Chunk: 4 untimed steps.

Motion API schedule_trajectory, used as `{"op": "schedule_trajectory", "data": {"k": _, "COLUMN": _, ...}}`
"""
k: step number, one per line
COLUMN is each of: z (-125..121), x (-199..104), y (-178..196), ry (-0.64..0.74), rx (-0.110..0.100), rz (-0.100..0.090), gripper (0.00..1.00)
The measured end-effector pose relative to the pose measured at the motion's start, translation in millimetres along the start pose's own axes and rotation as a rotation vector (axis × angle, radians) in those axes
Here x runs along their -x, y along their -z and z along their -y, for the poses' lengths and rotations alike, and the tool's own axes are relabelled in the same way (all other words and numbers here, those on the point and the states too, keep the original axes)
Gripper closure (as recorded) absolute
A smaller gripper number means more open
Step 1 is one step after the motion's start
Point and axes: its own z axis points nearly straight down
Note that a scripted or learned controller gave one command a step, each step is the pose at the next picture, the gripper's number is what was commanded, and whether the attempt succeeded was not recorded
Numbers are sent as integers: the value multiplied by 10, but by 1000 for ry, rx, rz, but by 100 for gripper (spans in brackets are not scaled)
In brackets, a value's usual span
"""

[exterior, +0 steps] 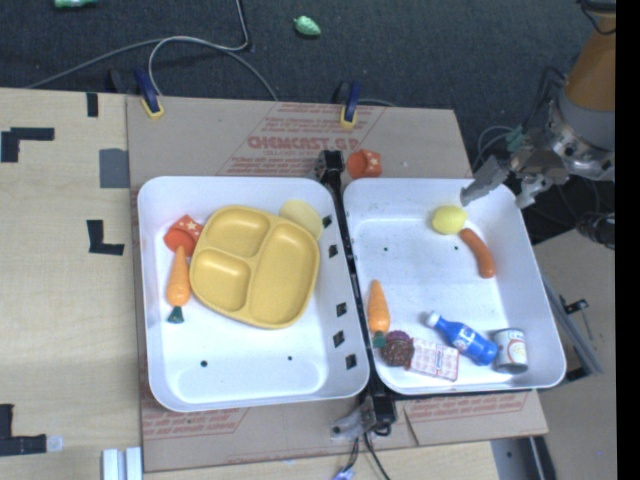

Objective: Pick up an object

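Observation:
The right bin [530,268] holds a yellow lemon [449,219] and an orange-brown sausage [478,251] near its far right corner. A small carrot [378,306], a purple fruit [398,348], a pink packet [435,360], a blue bottle [465,338] and a small can [512,349] lie along its near side. My gripper [502,188] hovers over the bin's far right corner, just up and right of the lemon. It is open, with nothing between its fingers.
The left bin [240,378] carries a yellow divided plate [253,265], a carrot [178,280], a red fruit [182,233] and a pale round piece [300,214]. A red object [362,163] rests behind the bins' shared wall. Clamps and cables sit at the far edge.

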Motion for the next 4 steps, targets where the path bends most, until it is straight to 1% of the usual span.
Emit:
{"op": "schedule_trajectory", "data": {"k": 1, "z": -466, "x": 253, "y": -1301, "ry": 0, "rx": -5, "rz": -1, "gripper": 0}}
{"op": "schedule_trajectory", "data": {"k": 2, "z": -651, "x": 315, "y": -1966, "ry": 2, "rx": 4, "rz": 2, "gripper": 0}}
{"op": "schedule_trajectory", "data": {"k": 3, "z": -655, "x": 314, "y": -1865, "ry": 3, "rx": 5, "rz": 5, "gripper": 100}}
{"op": "schedule_trajectory", "data": {"k": 4, "z": -549, "x": -423, "y": -985, "ry": 2, "rx": 4, "rz": -1, "gripper": 100}}
